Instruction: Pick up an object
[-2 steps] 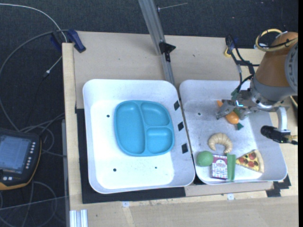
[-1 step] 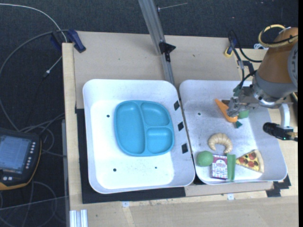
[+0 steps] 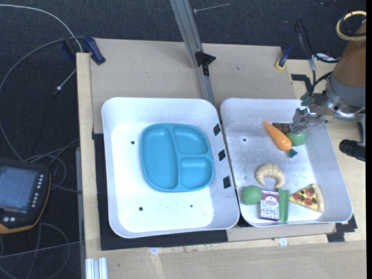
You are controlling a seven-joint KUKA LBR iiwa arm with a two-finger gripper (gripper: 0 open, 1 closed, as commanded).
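Note:
In the right bin (image 3: 325, 156) lie an orange toy carrot (image 3: 278, 136) with a green top, a beige croissant (image 3: 271, 174), a green ball (image 3: 251, 195), a small pink box (image 3: 269, 206) and a pizza slice (image 3: 308, 197). My gripper (image 3: 302, 122) hangs over the bin's far right part, just above and right of the carrot's green end. Nothing shows held in it.
The left bin (image 3: 119, 173) bears a blue divided plate (image 3: 176, 157). A metal pole (image 3: 189, 28) slants up from between the bins. A green strip (image 3: 283, 206) lies against the pink box. Cables and a pendant (image 3: 20, 193) lie left of the bench.

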